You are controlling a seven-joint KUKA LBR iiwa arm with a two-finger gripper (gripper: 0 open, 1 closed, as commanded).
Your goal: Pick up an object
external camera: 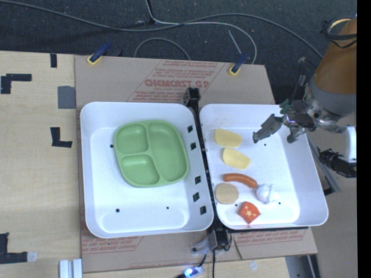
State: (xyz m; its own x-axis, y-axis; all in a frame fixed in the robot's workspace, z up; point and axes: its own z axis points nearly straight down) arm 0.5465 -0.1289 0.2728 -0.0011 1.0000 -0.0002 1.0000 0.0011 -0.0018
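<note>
The right bin holds several toy food pieces: two yellow chunks, an orange-red sausage, a round tan slice, a red piece and a small white-grey item. My gripper hovers over the bin's upper right part, to the right of the top yellow chunk and apart from it. Its fingers are spread open and there is nothing between them.
The left bin holds a green divided plate. A black divider with clips separates the bins. Both bins sit on cardboard. Cables run across the dark floor behind.
</note>
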